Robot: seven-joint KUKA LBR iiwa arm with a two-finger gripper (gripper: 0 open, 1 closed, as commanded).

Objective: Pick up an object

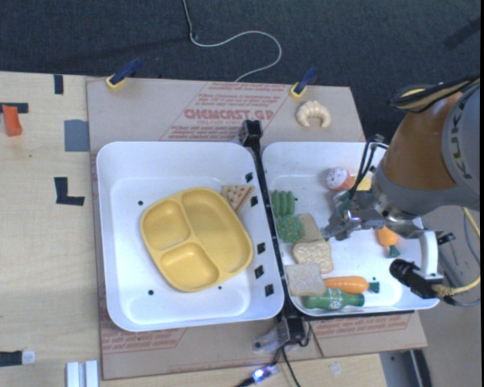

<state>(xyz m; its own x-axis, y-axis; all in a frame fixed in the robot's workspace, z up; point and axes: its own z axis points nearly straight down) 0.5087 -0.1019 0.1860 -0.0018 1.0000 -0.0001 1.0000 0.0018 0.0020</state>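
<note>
Claw (344, 218) hangs low inside the right bin (306, 156), beside toast pieces (313, 253), presumably seeking something; its spread cannot be told.

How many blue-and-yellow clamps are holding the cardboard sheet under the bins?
2. One clamp grips the cardboard sheet at its far left corner, and the other clamp at the far edge, beyond the right bin. More may be hidden along the near edge.
</note>
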